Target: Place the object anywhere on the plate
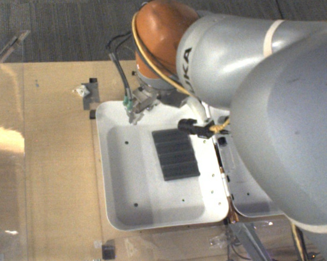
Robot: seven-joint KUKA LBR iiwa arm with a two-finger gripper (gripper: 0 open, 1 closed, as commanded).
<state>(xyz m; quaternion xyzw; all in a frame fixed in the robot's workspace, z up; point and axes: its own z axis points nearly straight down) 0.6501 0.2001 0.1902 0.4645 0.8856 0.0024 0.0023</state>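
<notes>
Dark ribbed plate (176, 153) lies flat in the left bin (116, 176) — long axis running near-to-far.

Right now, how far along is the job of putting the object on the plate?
Done: nothing yet; I see no object lying on the dark plate in the left bin. In hand: the pincer is at that bin's upper left corner, apart from the plate; whether it holds anything is unclear. Left: the placing itself.
</notes>
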